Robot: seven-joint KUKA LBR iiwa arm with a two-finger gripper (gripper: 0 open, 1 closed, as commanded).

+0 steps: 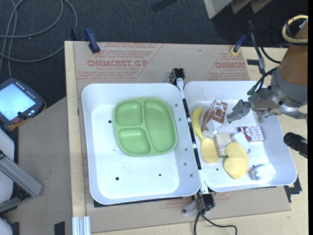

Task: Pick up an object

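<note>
Hovering jaws (238, 110) just beside brown packet (216, 113).

Glossy plastic bins (98, 146), matt green tray (145, 127)

Arm enters from 3 o'clock, orange band (296, 65) at upper right, grey wrist (288, 89) below it. Gripper (238, 110) extends toward 9 o'clock, angled slightly down toward 8. Dark fingers (234, 112) close together; nothing seen between them.
</note>
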